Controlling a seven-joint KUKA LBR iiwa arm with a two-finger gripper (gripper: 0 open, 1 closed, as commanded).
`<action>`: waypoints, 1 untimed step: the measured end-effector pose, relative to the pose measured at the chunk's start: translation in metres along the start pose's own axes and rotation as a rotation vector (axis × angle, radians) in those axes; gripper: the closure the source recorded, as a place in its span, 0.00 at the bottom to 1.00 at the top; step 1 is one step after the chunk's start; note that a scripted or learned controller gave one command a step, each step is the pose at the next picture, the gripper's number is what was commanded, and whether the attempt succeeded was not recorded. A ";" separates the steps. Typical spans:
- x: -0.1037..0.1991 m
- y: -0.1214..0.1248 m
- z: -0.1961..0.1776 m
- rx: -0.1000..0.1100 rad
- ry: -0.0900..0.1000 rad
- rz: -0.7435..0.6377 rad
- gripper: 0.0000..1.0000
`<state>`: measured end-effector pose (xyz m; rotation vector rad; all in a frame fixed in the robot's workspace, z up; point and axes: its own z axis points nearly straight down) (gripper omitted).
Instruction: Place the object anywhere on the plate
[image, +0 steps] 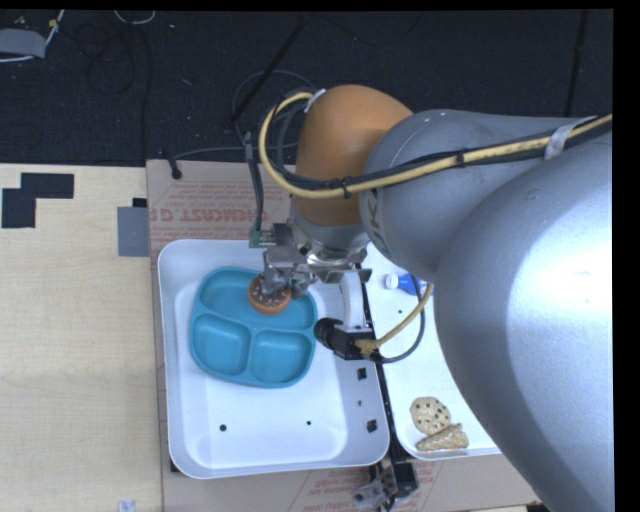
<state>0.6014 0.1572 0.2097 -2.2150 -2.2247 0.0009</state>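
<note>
A blue three-compartment plate (250, 340) lies in the left white bin (260, 440). A small brown doughnut (268, 294) sits at the plate's upper right, over the large top compartment. My gripper (285, 275) hangs directly above and beside the doughnut, its fingers reaching down around it. Most of the gripper is hidden under the arm's orange band and grey wrist.
The right bin (440, 455) holds a speckled cookie (429, 410), a tan pastry piece (442, 438) and a blue-and-white item (400, 283) near its upper edge. The big grey arm covers most of the right side. A black cable loops between the bins.
</note>
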 end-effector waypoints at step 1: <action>-0.002 -0.001 0.000 0.002 -0.002 0.001 0.00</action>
